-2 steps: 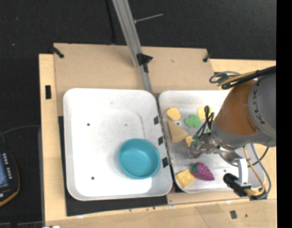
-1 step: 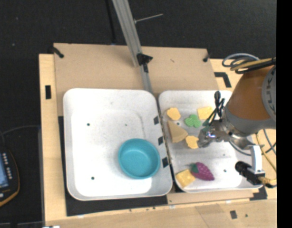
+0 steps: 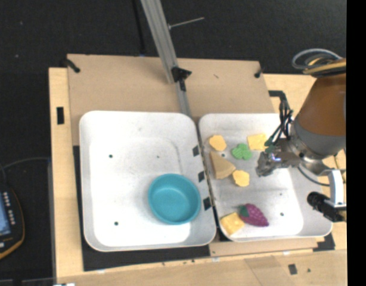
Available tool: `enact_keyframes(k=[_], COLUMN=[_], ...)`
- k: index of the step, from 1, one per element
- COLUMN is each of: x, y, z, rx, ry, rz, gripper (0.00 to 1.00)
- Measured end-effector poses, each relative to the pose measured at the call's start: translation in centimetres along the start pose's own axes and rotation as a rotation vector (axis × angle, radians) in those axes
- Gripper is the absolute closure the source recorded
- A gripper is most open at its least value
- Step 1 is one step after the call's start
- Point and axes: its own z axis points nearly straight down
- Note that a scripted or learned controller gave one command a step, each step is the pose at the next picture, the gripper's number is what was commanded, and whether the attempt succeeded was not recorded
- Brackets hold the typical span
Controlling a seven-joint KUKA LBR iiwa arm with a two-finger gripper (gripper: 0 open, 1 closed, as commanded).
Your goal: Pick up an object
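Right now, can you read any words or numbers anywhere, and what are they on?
No readable words or numbers.
The handheld device at the left edge has a lit screen, too small and blurred to read.
The bins, blue bowl and toy foods carry no writing.

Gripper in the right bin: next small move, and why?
Probably a short shift toward the yellow piece beside it, then down. The gripper hangs over bare floor of the right bin, with no object seen between its fingers. That piece lies apart from the tan wedge, so it looks easiest.

A handheld screen device lies beside the bench.
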Motion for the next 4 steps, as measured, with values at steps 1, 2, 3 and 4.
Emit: enact_keyframes(k=[1, 2, 3, 4], x=[4.5, 9.7, 14.1, 19.8], y=[1.4, 2.8, 4.4, 5.0], z=[-1.1, -0.2, -1.1, -0.2], rx=[0.001, 0.002, 0.003, 0.002], ry=[0.001, 0.001, 0.002, 0.002], rz=[0.000, 0.000, 0.000, -0.004], gripper=[1.00, 1.00, 1.00, 1.00])
